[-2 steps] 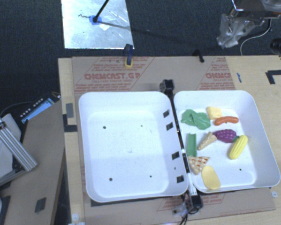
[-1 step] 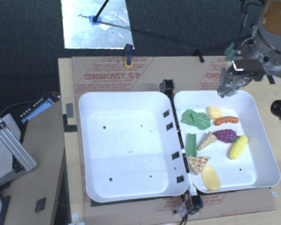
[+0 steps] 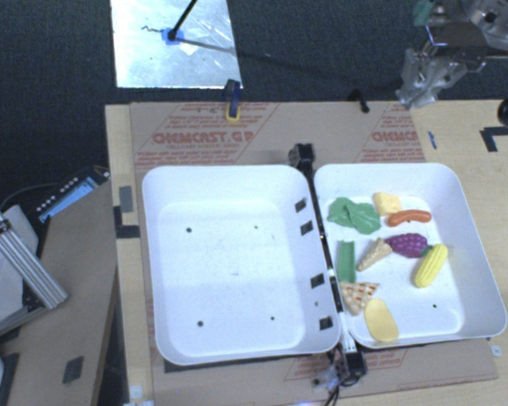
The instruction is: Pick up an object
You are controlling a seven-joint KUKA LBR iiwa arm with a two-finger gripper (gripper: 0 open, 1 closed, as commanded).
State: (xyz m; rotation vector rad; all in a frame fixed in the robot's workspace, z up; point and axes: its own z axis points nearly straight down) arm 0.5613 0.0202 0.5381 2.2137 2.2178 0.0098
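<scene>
While the gripper (image 3: 418, 86) hangs above the bench's far right corner, can't tell its state, nothing's picked yet: approx 9 toy foods, e.g. corn (image 3: 430, 265), lie in right bin (image 3: 472, 229).

Hand (image 3: 418, 86) at upper right, raised, wrist tilted leftward.

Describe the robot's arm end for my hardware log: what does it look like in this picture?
The gripper is pale grey metal, blocky at the top and tapering toward its lower end. A small teal-green part sits on its left side, and thin dark wires or brackets run along the body. The picture is too blurred to make out any markings.
</scene>
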